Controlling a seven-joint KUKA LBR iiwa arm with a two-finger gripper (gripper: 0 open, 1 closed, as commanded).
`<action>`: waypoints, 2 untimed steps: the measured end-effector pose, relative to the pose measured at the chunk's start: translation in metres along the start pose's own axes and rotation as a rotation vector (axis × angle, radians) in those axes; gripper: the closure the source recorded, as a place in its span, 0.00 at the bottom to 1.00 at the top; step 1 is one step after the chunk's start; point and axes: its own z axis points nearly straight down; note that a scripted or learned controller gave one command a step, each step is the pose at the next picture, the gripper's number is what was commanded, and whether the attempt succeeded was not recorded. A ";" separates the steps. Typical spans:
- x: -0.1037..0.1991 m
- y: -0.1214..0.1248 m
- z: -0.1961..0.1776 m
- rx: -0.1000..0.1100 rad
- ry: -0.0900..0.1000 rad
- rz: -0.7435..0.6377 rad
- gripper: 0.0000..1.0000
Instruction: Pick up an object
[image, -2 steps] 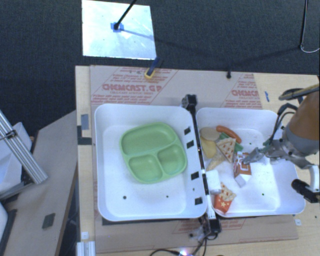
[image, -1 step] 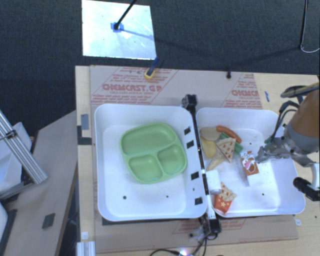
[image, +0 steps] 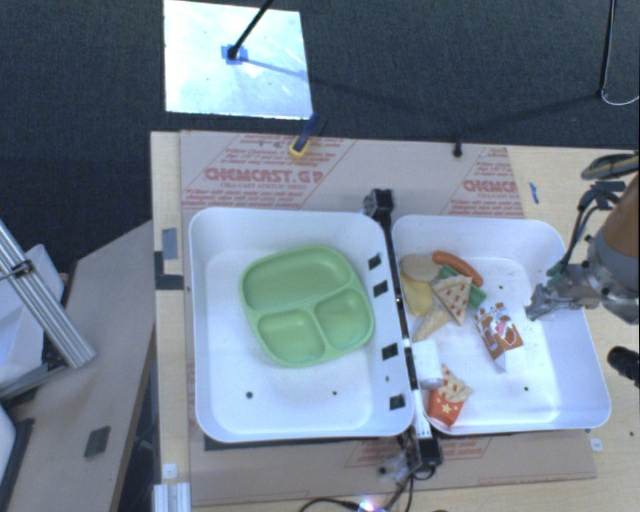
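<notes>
End effector (image: 548, 298) blurred at right bin (image: 575, 400) edge, arm cropped.

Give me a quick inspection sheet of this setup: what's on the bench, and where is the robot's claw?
Surface: wooden bench bearing two white bins side by side.
Job's things: right bin holds toy food: hot dog, pizza slice, fries box, snack packet.
Clutter: green divided tray in left bin.
Grippers: gripper over right bin's right edge, nothing seen between fingers.
Cables: wires at the bench's front edge.
Surroundings: dark carpet; shiny square plate beyond the bench.
</notes>
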 end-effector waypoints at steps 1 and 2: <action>-0.001 0.002 -0.054 -0.002 -0.001 -0.001 1.00; 0.049 -0.013 -0.065 0.002 0.003 -0.005 1.00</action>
